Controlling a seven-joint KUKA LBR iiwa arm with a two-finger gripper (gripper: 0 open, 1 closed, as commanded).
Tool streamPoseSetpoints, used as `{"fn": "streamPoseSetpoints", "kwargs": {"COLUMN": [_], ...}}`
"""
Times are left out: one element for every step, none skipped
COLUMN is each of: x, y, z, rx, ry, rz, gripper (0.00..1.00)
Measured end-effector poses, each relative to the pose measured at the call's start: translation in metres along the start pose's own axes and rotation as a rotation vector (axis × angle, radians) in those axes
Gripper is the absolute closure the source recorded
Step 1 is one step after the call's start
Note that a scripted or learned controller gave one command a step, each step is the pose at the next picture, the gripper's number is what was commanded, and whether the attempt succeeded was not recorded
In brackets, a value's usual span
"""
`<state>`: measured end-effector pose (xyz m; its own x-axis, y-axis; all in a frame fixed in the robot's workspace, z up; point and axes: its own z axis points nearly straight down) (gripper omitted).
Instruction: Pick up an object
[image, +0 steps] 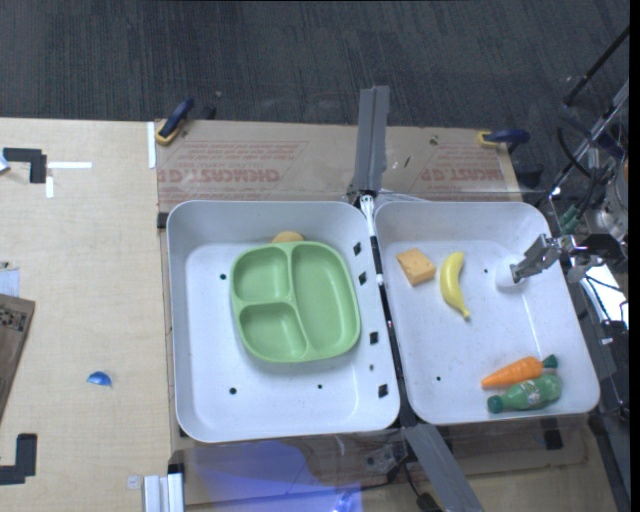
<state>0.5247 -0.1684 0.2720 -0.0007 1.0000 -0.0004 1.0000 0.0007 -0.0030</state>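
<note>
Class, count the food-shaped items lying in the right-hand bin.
4: a yellow block at upper left, a banana just right of it, a carrot near the lower right corner, and a green bottle below the carrot. None seems hidden.

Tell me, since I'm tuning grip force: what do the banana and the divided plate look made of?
The small yellow banana looks like moulded plastic toy fruit: uniform colour, smooth skin, though rubber is possible. The pale green three-compartment plate appears to be matte hard plastic, with soft rounded rims and even colour.
</note>
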Motion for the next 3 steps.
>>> {"fn": "streamPoseSetpoints", "kwargs": {"x": [0.028, 0.052, 0.05], "y": [0.038, 0.071, 0.07], "z": [0.146, 0.181, 0.172], "rx": [0.001, -0.001, -0.001], "ry": [0.0, -0.001, -0.001], "rz": [0.116, 0.064, 0.068], "gripper": [0.0, 0.0, 1.0]}}
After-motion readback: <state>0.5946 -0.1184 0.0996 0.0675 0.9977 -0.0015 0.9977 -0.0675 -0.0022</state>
